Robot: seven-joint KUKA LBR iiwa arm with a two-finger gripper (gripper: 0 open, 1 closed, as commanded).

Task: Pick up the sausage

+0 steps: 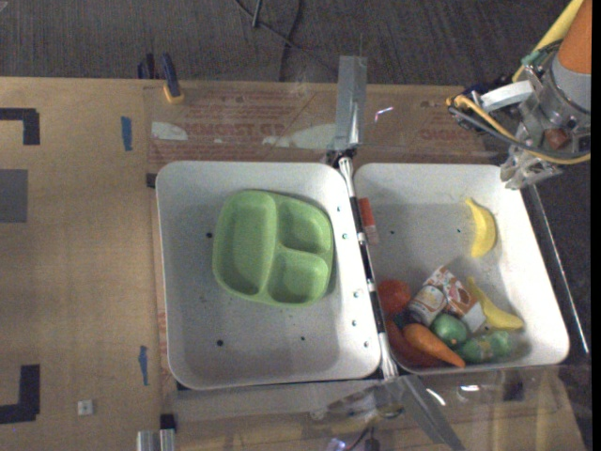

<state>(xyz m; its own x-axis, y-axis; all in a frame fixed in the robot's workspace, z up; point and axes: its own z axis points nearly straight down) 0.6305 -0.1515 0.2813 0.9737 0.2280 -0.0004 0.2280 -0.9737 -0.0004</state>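
Note:
The sausage [398,343] appears as a dark red curved piece in the front left corner of the right bin [423,191], partly covered by an orange carrot [434,344]. My gripper [522,168] hangs over the right bin's far right corner, well away from the sausage and above the toy pile. It holds nothing that I can see.
Crowded around the sausage are a red tomato [394,295], a small can [428,303], a carton [462,299], a green fruit [450,330] and a yellow banana [498,314]. Another banana [482,227] lies alone farther back. A green divided plate [274,248] sits in the left bin [188,346].

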